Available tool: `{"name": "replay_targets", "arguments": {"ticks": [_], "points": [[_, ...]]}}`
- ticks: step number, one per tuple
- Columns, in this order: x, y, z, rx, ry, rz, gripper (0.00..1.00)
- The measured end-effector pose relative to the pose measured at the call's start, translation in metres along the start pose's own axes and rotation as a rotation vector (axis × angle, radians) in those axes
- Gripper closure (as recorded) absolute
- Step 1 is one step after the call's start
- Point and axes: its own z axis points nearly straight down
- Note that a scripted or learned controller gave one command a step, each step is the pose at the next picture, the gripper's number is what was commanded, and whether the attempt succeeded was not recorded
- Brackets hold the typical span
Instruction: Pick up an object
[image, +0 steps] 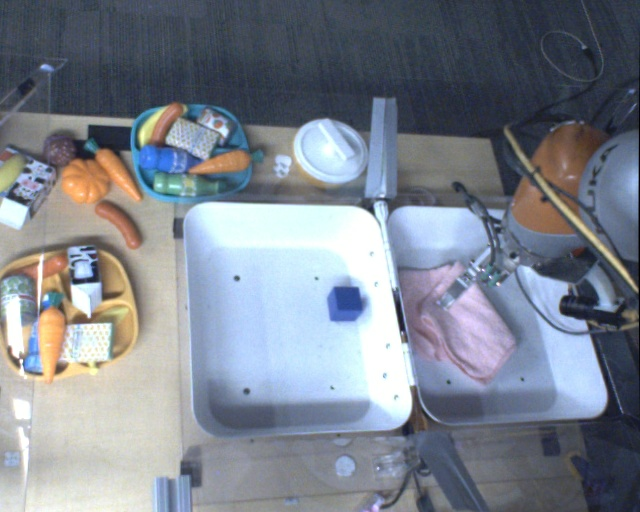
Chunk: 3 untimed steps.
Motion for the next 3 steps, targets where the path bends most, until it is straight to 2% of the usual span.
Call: {"name": "replay_targets", "arguments": {"ticks": [1, 2, 3], "points": [[0.011, 0.043, 0.000, -0.003, 0.000, 0.025, 0.00], [0.009, -0.027, 0.000, 0.000, 0.000, 0.063, 0.00], [0.029, 0.029, 0.000, -0.004, 0.000, 0.057, 0.00]]}}
